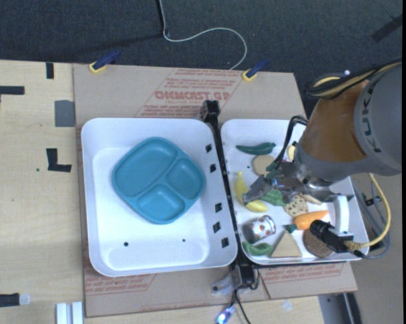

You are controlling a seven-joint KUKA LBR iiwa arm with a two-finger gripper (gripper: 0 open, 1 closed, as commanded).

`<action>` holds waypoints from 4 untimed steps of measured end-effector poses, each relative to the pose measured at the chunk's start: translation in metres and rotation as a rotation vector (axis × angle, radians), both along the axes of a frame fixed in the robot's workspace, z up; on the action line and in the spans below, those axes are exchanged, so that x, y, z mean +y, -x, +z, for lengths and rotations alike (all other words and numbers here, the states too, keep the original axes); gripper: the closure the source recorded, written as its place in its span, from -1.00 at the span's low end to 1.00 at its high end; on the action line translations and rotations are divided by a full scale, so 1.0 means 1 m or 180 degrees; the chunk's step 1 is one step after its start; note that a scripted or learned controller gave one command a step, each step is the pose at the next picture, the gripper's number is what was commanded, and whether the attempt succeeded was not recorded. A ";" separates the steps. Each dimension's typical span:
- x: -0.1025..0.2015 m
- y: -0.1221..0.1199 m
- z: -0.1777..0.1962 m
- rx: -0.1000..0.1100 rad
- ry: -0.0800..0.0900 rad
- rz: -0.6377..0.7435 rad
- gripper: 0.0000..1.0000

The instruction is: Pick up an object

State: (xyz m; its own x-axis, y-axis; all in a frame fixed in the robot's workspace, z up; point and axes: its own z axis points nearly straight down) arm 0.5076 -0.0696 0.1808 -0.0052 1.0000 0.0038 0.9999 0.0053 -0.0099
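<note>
1. The gripper [262, 189] is seen low in the right bin [338, 265], its dark fingers spread wide over a green item [274, 197]; nothing is held between them.
2. A yellow piece [241, 185] lies just left of the fingers, a green pepper [255, 148] beyond them.
3. A carrot [309, 219], a cookie [296, 204] and a wedge [287, 247] are crowded nearby.
4. A blue tray [158, 179] is set in the left bin [102, 248].

The arm [355, 123] runs off the right edge and covers part of the right bin [257, 125]; the tool's [260, 191] fingers blur among toys.
</note>
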 end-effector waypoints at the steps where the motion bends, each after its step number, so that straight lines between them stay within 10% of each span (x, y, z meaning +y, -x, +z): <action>1: -0.004 -0.002 0.013 -0.0018 0.0009 -0.0008 1.00; 2: 0.094 -0.011 0.072 -0.0045 0.0003 0.0021 1.00; 3: 0.088 -0.010 0.069 -0.0024 0.0011 -0.0011 -1.00; 4: 0.110 0.025 0.168 -0.0042 0.0009 -0.0001 -1.00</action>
State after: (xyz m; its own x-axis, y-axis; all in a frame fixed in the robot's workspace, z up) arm 0.4827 0.0401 0.3487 -0.0048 1.0000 0.0010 1.0000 0.0048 0.0033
